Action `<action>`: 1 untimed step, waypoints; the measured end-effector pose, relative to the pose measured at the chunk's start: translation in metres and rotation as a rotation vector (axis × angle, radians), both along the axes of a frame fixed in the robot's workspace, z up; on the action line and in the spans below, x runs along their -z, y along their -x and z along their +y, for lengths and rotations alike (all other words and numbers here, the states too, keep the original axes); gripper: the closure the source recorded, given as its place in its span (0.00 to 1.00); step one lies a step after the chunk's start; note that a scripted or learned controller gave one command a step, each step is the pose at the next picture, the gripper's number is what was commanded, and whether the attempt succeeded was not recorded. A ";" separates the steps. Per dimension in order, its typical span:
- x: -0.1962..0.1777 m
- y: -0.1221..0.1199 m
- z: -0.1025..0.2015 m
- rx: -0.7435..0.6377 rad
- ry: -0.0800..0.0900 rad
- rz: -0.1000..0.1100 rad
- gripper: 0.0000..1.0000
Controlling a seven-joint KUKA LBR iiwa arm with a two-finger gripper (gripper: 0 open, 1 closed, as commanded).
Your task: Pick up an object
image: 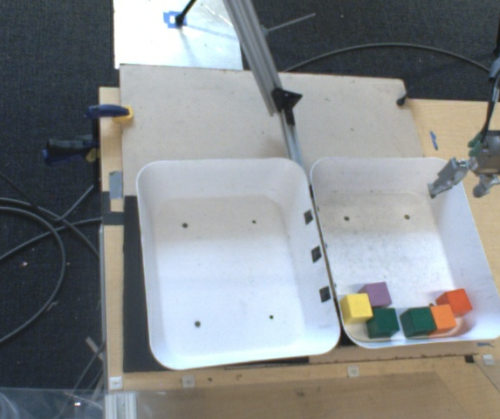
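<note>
Six small blocks cluster along the near wall of the right bin point(459, 234) — yellow block point(356, 307), purple block point(376, 294), two green blocks point(383, 323), orange block point(443, 318), red block point(455, 301) — the row's long axis running left-right. Farther back, the claw point(461, 179) hangs over the bin's far right rim, fingers spread, nothing between them.

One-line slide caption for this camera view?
Gripper open above the right bin's far right corner; six coloured blocks clustered at its near edge.
</note>
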State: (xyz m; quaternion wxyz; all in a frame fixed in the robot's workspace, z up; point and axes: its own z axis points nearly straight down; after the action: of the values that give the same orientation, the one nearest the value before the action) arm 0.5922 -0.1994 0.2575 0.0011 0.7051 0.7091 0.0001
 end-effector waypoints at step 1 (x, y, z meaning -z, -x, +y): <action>0.120 -0.037 0.003 -0.001 -0.002 0.006 0.00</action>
State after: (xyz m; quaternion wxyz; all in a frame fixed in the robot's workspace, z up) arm 0.6296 -0.1961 0.1374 -0.0018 0.7047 0.7095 -0.0009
